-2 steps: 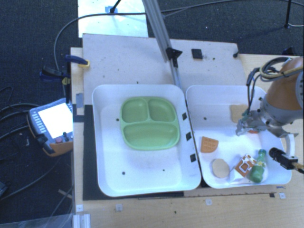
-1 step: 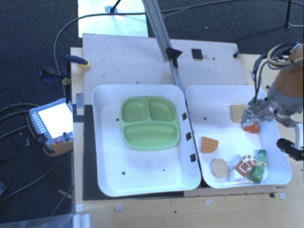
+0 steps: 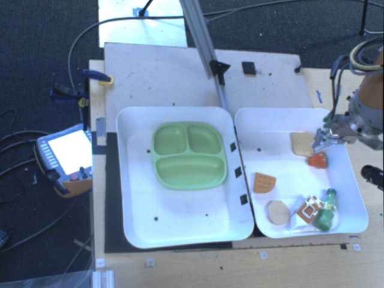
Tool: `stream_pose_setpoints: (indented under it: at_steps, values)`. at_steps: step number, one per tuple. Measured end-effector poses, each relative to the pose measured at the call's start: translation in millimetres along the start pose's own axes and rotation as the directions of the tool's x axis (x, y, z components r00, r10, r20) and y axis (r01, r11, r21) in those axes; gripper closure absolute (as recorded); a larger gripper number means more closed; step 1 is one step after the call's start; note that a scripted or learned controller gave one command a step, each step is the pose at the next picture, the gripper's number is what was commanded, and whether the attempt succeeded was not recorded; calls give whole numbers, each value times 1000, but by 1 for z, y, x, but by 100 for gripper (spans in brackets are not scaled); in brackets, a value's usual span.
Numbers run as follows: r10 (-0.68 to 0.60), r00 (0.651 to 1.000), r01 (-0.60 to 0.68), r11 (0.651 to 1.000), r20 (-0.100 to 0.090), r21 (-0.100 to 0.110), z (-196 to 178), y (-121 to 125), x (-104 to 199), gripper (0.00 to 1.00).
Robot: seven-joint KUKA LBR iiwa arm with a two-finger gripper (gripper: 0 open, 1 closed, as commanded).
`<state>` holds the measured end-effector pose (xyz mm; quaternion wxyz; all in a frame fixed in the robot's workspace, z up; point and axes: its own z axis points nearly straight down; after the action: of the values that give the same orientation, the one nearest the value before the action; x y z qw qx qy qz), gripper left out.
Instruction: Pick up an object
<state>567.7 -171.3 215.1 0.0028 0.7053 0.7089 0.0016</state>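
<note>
The gripper (image 3: 320, 144) is hovering low in the right bin (image 3: 264, 125), just beside a small red-orange object (image 3: 318, 160) and a tan bread-like slice (image 3: 302, 143), likely lining up for a grab; whether its claw is wide or narrow, I cannot tell. Nearer lie an orange wedge (image 3: 264, 182), a round beige piece (image 3: 278, 212) and a green bottle (image 3: 325, 215). The green divided plate (image 3: 189, 155) is sitting in the left bin (image 3: 138, 221)

Matt green plastic plate (image 3: 189, 156), smooth white plastic bins (image 3: 135, 179), pale wooden bench (image 3: 180, 263).
</note>
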Motion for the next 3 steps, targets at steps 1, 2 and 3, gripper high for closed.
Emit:
stream_pose_setpoints:
  at_steps: [1, 2, 3]
  values:
    - [-5, 1000, 5, 1000, -3, 3, 7, 16, 53, 100]
    - [-7, 1000, 7, 1000, -5, 3, 4, 32, 117, 100]
    - [-5, 1000, 5, 1000, -3, 4, 11, 41, 168, 100]
